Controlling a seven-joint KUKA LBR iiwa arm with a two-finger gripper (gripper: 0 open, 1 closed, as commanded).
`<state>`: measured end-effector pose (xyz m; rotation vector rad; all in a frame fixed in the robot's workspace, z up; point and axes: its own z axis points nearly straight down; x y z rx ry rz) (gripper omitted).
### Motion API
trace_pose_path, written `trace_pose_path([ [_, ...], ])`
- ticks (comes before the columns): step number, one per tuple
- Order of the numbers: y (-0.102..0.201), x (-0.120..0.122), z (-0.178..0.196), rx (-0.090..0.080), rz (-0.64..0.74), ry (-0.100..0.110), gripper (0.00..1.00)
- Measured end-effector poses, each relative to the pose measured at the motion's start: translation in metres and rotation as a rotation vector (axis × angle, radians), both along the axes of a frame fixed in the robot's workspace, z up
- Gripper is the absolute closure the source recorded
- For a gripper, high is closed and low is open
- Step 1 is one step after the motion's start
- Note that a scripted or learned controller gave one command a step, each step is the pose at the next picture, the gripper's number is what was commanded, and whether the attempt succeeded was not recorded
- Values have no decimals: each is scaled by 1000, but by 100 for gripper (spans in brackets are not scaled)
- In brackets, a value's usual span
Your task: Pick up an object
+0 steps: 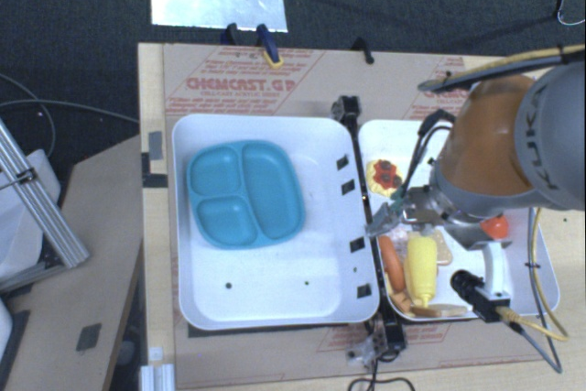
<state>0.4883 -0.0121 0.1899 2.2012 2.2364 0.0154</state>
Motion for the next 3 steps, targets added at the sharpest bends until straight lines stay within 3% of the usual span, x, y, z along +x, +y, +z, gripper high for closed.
trace_pose_path([
  [1, -8, 0, 5, -4, -11, 5, 100],
  [2, 22, 2, 158, -2, -6, -9, 100],
  [3, 46, 2, 94, -4, -9, 13, 100],
])
